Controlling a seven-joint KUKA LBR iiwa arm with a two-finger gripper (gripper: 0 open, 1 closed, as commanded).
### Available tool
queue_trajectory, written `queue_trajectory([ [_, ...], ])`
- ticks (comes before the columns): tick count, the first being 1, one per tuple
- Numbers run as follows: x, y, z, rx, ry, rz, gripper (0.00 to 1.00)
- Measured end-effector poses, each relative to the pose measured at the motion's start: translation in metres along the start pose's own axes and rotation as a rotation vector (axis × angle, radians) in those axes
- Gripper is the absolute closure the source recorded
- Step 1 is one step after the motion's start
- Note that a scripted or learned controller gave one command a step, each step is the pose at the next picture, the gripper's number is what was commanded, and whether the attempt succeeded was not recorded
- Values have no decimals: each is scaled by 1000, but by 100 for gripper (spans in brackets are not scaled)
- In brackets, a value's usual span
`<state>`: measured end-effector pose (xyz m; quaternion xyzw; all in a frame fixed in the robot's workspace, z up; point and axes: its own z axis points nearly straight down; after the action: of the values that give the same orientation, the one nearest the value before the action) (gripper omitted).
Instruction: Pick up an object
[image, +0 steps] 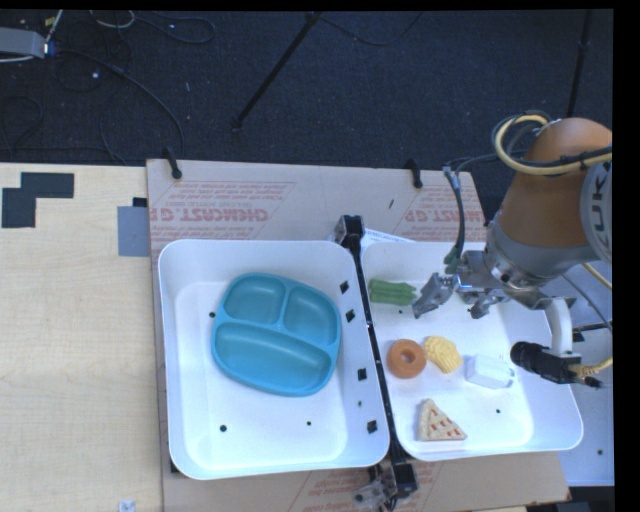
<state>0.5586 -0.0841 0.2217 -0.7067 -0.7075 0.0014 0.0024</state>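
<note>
The arm (555, 190) comes in from 3 o'clock and bends over the right bin (560, 425). Its gripper (453, 297) hangs above the upper part of this bin, a little toward 1 o'clock from the middle. The two fingers (433, 297) stand apart, and nothing is between them.

In the right bin there are five small things. A green piece (391, 292) lies at 10 o'clock, just beside the gripper on its 9 o'clock side; I cannot tell if they touch. An orange ring (406, 358) lies near the middle on the 9 o'clock side, and a yellow corn piece (442, 353) touches it at its 3 o'clock side. A small white block (489, 372) lies at 3 o'clock from the corn, near but apart. A triangle slice (438, 422) lies at 6 o'clock, apart from the others.

The left bin (190, 440) holds a blue plate (275, 333) with three compartments, lying flat near its middle. Both bins rest on a cardboard sheet (250, 205).
</note>
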Motion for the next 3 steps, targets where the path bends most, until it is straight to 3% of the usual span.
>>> queue_trajectory([
  [2,-14,7,105,5,1,1,0],
  [3,-17,11,129,-17,-9,2,0],
])
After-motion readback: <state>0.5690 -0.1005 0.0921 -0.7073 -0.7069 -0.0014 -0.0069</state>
